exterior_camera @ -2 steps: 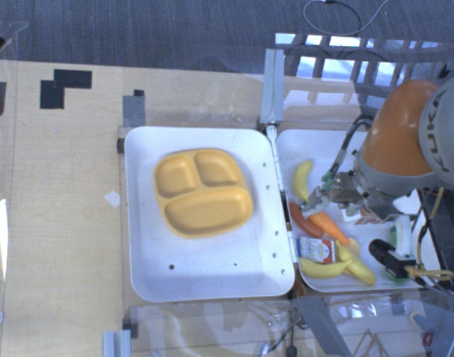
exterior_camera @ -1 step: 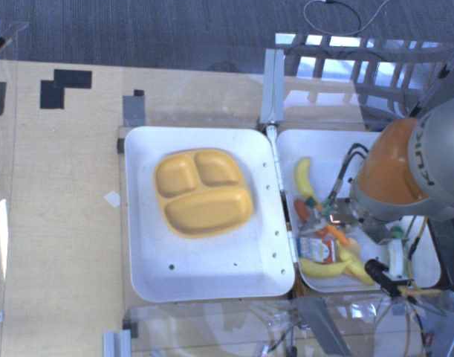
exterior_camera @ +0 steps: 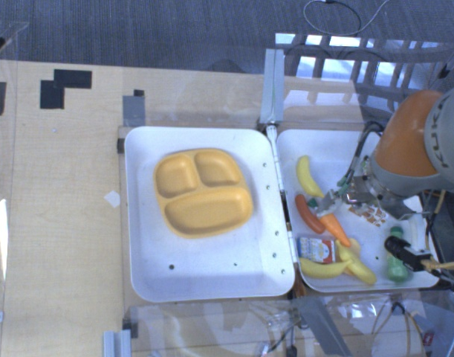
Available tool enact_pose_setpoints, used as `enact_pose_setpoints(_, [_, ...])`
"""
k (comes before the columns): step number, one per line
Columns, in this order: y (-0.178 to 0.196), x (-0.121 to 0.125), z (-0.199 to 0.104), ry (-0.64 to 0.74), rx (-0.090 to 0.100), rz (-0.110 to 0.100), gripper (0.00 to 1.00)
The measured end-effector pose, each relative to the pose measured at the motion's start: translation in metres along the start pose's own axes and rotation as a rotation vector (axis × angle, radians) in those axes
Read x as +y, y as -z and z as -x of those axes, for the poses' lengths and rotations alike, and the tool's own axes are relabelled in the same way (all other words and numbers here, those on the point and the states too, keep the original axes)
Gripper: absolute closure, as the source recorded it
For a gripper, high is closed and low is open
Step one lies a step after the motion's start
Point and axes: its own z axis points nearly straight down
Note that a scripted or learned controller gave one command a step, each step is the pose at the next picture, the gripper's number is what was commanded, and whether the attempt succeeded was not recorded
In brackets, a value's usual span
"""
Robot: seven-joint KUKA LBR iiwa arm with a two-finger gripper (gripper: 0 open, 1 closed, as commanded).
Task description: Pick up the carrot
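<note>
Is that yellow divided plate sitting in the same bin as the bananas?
No: the yellow divided plate lies in the left white bin, the yellow bananas in the right one.

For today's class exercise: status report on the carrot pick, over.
Gripper low in right bin, at carrot's top end. Carrot lying flat, not gripped. Red sausage alongside, bananas close by.

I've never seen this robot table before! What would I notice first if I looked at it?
Probably the big yellow divided plate, alone in the left white bin. Next, the grey robot arm with its orange band, reaching in from the right over the right bin. Under it sits a heap of toy food: the orange carrot, a red sausage and yellow bananas.
</note>
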Motion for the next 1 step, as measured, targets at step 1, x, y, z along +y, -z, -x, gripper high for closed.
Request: enact_pose_setpoints(1, [0.0086,0.0006,-0.0010,0.001,0.001,0.000,1.00])
